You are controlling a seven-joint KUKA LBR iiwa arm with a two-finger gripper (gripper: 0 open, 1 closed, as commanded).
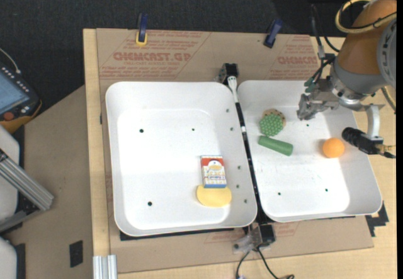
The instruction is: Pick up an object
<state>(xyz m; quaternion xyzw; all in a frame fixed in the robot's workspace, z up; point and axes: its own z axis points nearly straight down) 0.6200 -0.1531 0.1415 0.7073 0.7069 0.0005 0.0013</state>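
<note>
Over the right bin (359, 199) my claw (306, 109) hangs, its grip unclear to me, so I should drop squarely onto the green ball (272, 123) at eight o'clock beside it.

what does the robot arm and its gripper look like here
The arm is grey with a rounded orange band above the wrist. A yellowish cable loops over its top, and thin dark cables run down beside it. The gripper is a small grey metal assembly with dark parts, and a black cylindrical piece juts out below the wrist.
</note>
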